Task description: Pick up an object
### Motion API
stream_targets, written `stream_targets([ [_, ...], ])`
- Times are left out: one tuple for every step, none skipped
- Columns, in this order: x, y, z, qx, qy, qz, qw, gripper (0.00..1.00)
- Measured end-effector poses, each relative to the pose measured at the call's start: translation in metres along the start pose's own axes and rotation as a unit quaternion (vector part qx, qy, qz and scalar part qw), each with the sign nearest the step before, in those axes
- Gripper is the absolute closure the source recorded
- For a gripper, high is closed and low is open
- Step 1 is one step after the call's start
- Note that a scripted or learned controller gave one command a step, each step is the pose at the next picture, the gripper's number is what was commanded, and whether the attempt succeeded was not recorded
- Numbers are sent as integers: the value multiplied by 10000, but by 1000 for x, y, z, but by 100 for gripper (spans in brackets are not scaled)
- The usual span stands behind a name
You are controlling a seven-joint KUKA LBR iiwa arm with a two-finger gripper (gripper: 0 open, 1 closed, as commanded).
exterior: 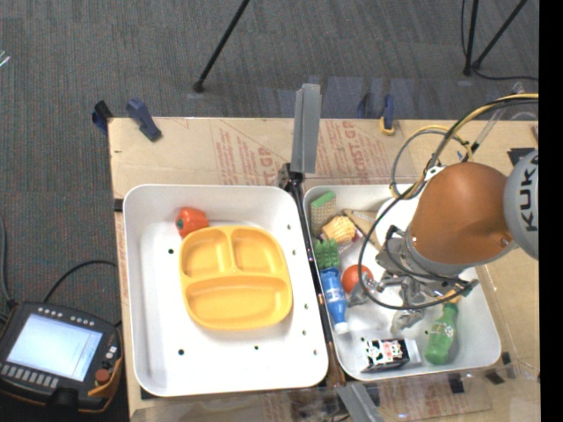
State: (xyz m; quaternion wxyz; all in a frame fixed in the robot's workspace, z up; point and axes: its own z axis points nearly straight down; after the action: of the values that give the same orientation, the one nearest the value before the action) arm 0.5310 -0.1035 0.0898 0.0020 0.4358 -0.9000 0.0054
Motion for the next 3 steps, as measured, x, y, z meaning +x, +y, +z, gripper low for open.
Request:
stream_targets([
  [22,-82,3,-38,-57,-293,9995,0],
  [-52,-79,1,-13,-29,-669,9978,0],
  [-3,-65,3,-47,-57,-545,9985,0],
])
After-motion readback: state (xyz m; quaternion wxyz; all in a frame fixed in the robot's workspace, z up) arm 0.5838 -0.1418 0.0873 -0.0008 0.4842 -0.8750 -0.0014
